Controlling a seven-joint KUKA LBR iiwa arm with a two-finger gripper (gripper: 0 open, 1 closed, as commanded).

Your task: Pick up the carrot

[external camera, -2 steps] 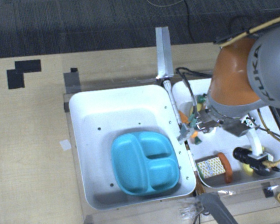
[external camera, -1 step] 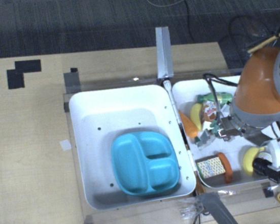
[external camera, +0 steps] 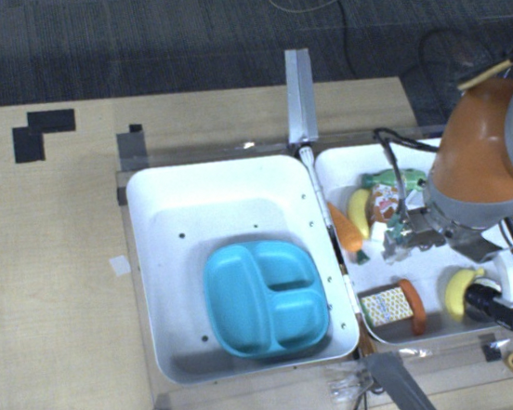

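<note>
Landmark: We pick the bar [external camera: 331,236] that runs between the two white bins, and we tell every place from it.
Left bin [external camera: 167,202]: We see it on the left side of the bar. A blue plate [external camera: 264,294] with three parts lies inside it, near the bar and toward the front.
Right bin [external camera: 363,162]: We see it on the right side of the bar. It has the food in it.
Carrot [external camera: 345,228]: We see it lying in the right bin, right up against the bar, about halfway along it. It is orange and its thin end points to the back.
Banana [external camera: 360,211]: A yellow one lies just to the right of the carrot, touching it or almost.
Other things: A second yellow banana [external camera: 458,290] lies far from the bar, at the front right. A small box [external camera: 387,305] sits near the front end of the bar.
Arm [external camera: 484,155]: We see it reach over the right bin, away from the bar.
Claw [external camera: 401,235]: It sits low, just right of the carrot and the first banana. We cannot tell if it is wide or pinched. We see nothing held in it.
</note>
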